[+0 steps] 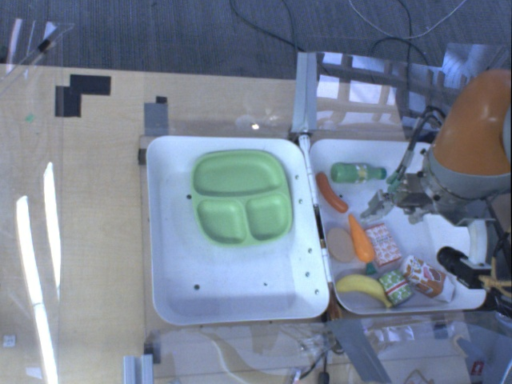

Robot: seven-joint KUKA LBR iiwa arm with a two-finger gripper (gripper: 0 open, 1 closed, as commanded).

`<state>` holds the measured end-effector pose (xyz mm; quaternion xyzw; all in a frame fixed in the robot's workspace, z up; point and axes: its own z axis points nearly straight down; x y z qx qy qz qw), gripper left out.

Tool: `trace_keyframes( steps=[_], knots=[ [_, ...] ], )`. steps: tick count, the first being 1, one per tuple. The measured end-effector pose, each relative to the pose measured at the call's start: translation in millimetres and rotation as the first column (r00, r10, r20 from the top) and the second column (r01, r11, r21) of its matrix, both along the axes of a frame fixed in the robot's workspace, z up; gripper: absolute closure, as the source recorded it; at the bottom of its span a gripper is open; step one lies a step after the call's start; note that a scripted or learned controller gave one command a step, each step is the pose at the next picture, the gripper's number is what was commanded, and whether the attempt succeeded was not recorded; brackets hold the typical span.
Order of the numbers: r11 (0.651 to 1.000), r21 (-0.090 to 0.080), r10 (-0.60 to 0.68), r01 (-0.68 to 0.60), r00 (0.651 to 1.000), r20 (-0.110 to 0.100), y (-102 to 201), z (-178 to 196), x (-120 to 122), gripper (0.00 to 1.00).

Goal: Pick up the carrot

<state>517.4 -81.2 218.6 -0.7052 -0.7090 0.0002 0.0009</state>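
Two white bins are seen side by side on the worktop (88,214). The left bin (172,294) is occupied by a green divided plate (240,194), lying flat near its middle.

The right bin (356,152) is crowded with small items. The carrot (361,238) is found near the bin's middle, lying on the bin floor with its narrow tip pointing toward the far side. A round tan disc (341,246) is touching it on the left, and a red-and-white packet (384,244) lies just beside it on the right. A sausage (331,192) is noted farther back, and a green bottle (358,172) lies on its side beyond that. A banana (362,287) rests along the near rim, with a small green carton (397,287) and a red-and-white carton (426,278) beside it.

The claw (382,202) is seen above the right bin, behind and to the right of the carrot, apart from it. Whether it is spread or pressed together cannot be told; nothing is seen held in it.
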Motion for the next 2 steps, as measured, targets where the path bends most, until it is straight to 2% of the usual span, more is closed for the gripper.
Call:
trace_keyframes(
  steps=[1,2],
  knots=[
    [1.000,0.000,0.000,0.000,1.000,0.000,0,0,0,0.00],
    [0.981,-0.001,-0.192,0.192,0.981,0.005,-9,115,-18,0.00]
  ],
)
